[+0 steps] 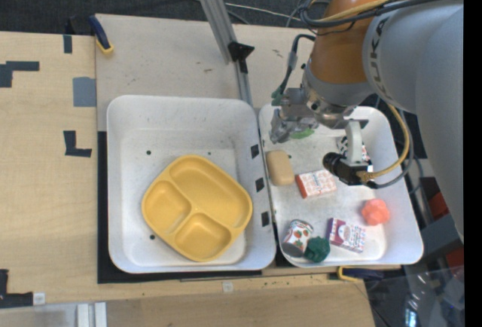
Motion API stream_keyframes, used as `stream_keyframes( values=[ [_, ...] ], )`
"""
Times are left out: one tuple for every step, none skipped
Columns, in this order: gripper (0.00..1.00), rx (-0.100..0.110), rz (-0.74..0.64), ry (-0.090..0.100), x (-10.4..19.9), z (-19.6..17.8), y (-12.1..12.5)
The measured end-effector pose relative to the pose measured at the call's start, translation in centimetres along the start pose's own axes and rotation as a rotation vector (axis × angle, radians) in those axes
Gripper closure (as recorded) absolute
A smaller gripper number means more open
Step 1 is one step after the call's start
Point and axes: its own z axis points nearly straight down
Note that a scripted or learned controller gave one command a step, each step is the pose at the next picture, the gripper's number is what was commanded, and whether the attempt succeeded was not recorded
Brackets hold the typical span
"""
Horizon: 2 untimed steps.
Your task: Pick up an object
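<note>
Big and grey, the robot arm (422, 47) is the closest thing to the camera, and it reaches over the right bin (403, 242). Its gripper (288, 126) hangs low at the far left corner of that bin. I cannot tell if it is open or closed, and nothing shows in its grasp.

Just in front of the gripper, inside the bin, lies a tan block (279, 166). It looks soft and light, like a sponge, so pinching its long sides should work. Beside the block is a small red and white box (316, 184). It looks stiff and light. Its writing is too small to read.

Further toward the bin's near edge sit a patterned cup (298, 235), a green lump (318, 249), a purple packet (347, 234) and an orange ball (375, 212).

A yellow tray (197, 206) lies in the left bin (124, 167).
</note>
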Motion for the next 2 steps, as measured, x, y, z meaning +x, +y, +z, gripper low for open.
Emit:
stream_keyframes(
  values=[
    [1.00,0.000,0.001,0.000,3.7,0.1,-2.3],
    [1.00,0.000,0.001,-0.001,7.7,0.6,-4.7]
  ],
)
